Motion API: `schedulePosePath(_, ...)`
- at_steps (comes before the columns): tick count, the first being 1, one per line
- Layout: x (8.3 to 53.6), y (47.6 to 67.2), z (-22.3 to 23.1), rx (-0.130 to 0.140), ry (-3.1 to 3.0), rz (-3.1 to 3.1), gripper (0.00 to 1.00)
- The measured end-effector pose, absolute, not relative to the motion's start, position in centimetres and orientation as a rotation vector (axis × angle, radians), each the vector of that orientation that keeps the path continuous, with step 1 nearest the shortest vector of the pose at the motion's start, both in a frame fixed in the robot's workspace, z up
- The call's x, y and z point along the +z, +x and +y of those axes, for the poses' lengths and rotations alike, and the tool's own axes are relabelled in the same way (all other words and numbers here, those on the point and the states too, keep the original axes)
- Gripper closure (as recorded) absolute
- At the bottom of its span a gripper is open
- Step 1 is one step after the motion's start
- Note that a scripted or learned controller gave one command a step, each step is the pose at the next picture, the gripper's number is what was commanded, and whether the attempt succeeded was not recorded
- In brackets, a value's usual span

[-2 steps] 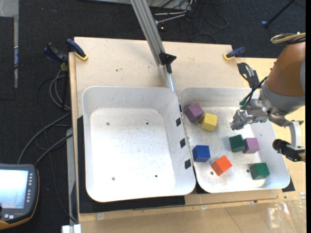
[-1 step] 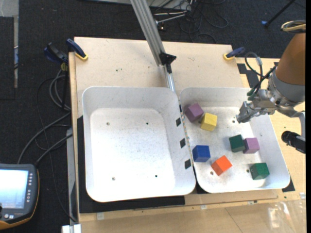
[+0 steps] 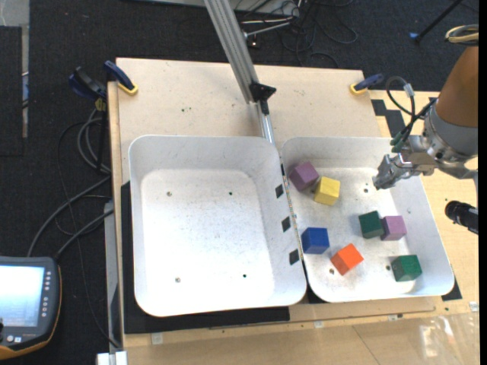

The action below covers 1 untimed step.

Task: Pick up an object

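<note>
Our gripper (image 3: 383, 176) hovers over the right bin (image 3: 434, 226), far side; whether it is released or clenched we cannot tell. The nearest block, the dark green cube (image 3: 370, 223), lies just nearward and slightly left.

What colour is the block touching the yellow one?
Purple block, seen in the camera view, beside the yellow block.

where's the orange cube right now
The orange cube lies in the right bin, near its front edge, between the blue cube on its left and a green cube on its right.
</note>
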<state>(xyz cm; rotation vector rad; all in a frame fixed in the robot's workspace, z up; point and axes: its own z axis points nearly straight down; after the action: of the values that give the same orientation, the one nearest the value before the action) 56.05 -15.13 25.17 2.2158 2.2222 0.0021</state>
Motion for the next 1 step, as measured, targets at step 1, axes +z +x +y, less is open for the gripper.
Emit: schedulePosePath(1, 25.81, 57.32, -9.93, 0.004, 2.212, 2.229, 1.00)
